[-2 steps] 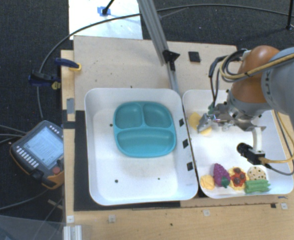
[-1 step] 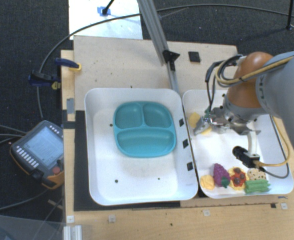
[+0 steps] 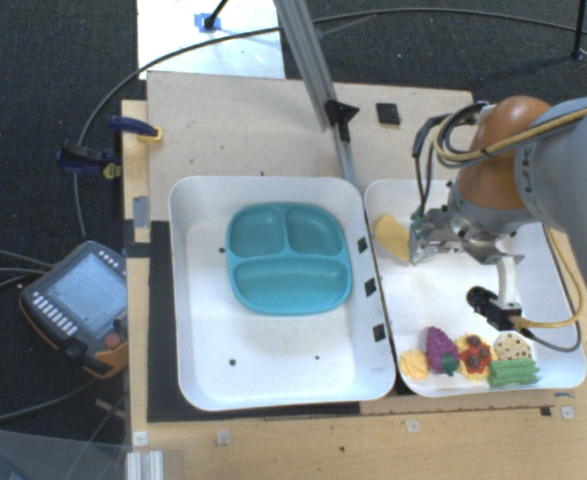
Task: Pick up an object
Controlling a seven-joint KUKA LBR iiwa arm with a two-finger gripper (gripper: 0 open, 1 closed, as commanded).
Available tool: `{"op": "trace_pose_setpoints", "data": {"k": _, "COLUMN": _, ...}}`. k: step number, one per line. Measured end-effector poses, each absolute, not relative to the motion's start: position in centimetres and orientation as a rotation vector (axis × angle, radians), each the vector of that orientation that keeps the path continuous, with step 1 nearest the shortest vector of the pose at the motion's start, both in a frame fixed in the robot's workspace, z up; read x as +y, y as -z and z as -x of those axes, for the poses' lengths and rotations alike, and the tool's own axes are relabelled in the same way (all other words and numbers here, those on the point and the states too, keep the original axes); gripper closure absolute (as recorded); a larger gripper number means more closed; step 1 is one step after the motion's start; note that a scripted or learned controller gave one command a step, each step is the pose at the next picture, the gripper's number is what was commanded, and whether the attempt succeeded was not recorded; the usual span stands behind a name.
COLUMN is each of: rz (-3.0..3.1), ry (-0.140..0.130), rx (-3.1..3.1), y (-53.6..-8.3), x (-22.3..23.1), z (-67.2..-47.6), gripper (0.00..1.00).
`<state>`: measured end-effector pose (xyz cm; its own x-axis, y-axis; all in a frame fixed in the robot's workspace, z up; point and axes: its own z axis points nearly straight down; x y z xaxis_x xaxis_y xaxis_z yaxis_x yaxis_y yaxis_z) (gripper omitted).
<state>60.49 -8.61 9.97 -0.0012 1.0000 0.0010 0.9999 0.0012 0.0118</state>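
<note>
My hand [image 3: 420,240] sat low in the right-hand shallow white bin [image 3: 563,298], near that bin's far-left corner, hanging from the grey arm with its orange band [image 3: 503,158] that came in over the bench's right edge. I could not tell from my screen how the hand was set, nor whether it had hold of anything. Just beside it, on the side towards the wall between the two bins, lay a pale yellow wedge-shaped toy piece [image 3: 392,236], so close that I could not say whether they touched. I judged this to be the thing I was after, since the hand had been brought down right next to it while the other toys lay well apart.

The yellow piece lay flat on the bin floor, its long axis running roughly from the bin's far-left corner towards the middle of the bin, with its rounder end towards the far edge. Pressed near the wall as it was, I thought it left little room on one side.

Along the near edge of the same bin sat a row of small toy foods: a yellow round piece [image 3: 414,365], a purple bunch of grapes [image 3: 439,349], an orange-red piece [image 3: 473,356], a speckled cookie [image 3: 512,346] and a green pod [image 3: 514,372].

In the left-hand white bin [image 3: 203,348] a teal plastic divided plate [image 3: 289,258] lay flat near the middle.
</note>
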Motion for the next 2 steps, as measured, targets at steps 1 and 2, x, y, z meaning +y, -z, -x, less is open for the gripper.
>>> {"op": "trace_pose_setpoints", "data": {"k": 1, "rz": -2.214, "ry": -0.006, "rx": 2.223, "y": -14.4, "x": -8.7, "z": -60.4, "gripper": 1.00}}
{"op": "trace_pose_setpoints", "data": {"k": 2, "rz": -2.214, "ry": -0.006, "rx": 2.222, "y": -18.8, "x": -8.9, "z": -60.4, "gripper": 1.00}}
